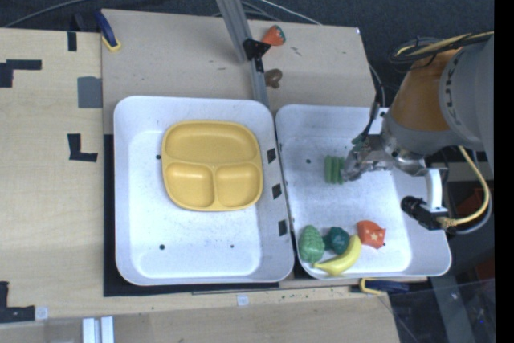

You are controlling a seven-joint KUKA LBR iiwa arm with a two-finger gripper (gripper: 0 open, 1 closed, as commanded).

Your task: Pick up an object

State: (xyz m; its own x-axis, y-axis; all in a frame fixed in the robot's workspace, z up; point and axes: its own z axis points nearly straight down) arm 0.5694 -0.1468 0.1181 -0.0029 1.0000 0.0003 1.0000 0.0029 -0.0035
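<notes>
The gripper (351,166) is touching the green block (334,169) mid-bin; grip state unclear; toys are crowding the right bin's (418,257) near edge.

No text, label or number can be read anywhere (bins and bench bear none).

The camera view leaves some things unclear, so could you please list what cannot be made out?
- Gripper: the wrist covers it; whether it touches the green block is unclear.
- Green block: its right side is hidden by the gripper.
- Dark green toy: too small to identify, partly behind the banana.
- Arm: cut off by the right edge.
</notes>
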